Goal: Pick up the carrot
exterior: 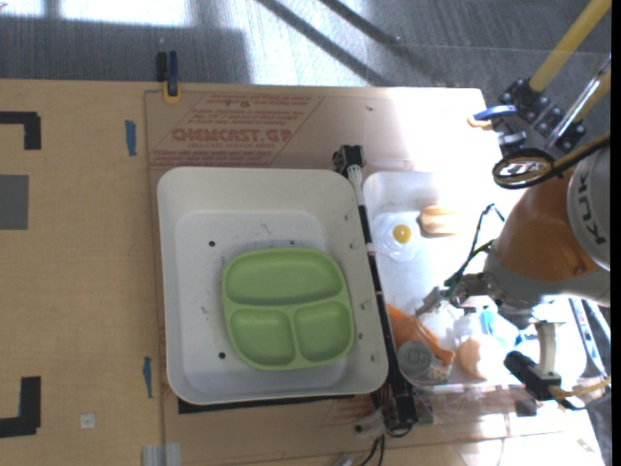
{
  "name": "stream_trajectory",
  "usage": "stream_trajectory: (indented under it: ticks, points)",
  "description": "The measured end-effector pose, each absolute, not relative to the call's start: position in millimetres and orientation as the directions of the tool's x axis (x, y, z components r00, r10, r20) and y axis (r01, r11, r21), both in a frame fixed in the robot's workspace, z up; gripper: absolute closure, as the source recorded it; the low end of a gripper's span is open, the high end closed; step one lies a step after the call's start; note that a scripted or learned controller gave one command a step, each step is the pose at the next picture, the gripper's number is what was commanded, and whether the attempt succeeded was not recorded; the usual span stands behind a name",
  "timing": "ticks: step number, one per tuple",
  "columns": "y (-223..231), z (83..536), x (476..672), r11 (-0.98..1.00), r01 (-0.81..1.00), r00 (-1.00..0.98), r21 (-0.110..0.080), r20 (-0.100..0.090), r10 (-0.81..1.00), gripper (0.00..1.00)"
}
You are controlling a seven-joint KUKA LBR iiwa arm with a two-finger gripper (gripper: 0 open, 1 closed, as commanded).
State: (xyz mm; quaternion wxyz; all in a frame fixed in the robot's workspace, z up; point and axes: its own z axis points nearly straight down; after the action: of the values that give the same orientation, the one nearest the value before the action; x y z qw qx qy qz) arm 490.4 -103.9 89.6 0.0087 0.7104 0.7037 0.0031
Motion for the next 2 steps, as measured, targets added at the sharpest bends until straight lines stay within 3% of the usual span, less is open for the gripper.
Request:
stream_trajectory:
  ticks: [1, 2]
  points:
    - [-105, 169, 571.3, -0.321, 0.947, 0.321, 0.006, 0.000, 0.947, 0.00]
    - [-120, 96, 546.2, -0.415, 0.910, 0.415, 0.004, 0.001, 0.910, 0.00]
